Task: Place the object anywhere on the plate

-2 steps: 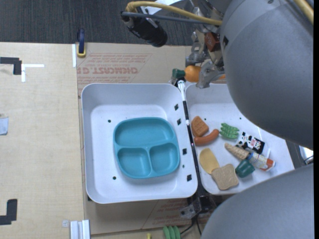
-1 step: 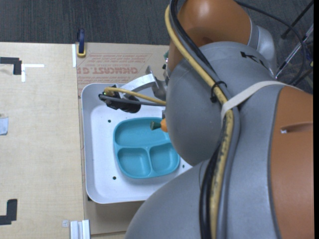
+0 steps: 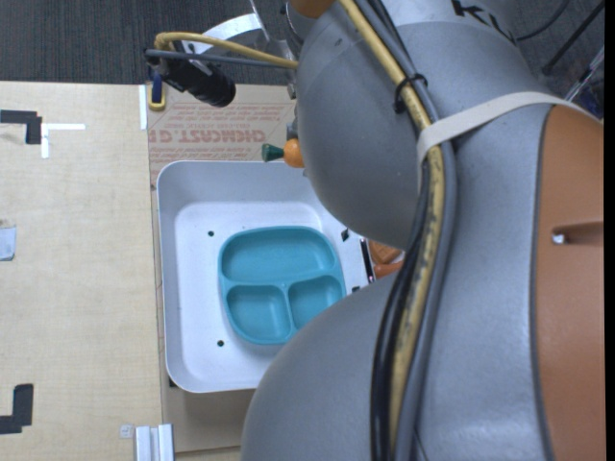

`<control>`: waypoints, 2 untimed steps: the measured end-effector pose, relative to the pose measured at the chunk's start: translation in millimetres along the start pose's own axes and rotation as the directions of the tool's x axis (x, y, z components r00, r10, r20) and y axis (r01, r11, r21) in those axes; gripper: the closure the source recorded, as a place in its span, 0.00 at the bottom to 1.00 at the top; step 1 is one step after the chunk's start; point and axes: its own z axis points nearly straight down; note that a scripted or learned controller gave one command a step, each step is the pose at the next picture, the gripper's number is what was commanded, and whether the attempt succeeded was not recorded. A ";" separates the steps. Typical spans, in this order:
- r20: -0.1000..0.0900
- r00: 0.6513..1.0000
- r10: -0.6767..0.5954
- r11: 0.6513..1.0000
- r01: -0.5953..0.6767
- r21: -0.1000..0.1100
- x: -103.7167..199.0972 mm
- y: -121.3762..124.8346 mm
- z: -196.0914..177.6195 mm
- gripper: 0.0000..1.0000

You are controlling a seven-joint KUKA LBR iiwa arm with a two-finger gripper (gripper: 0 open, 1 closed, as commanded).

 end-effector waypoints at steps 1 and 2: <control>0.004 0.995 -0.098 0.995 0.098 0.001 -39.0 -2.0 103.7 1.00; 0.009 1.000 -0.012 1.000 0.012 0.001 14.5 51.8 193.7 1.00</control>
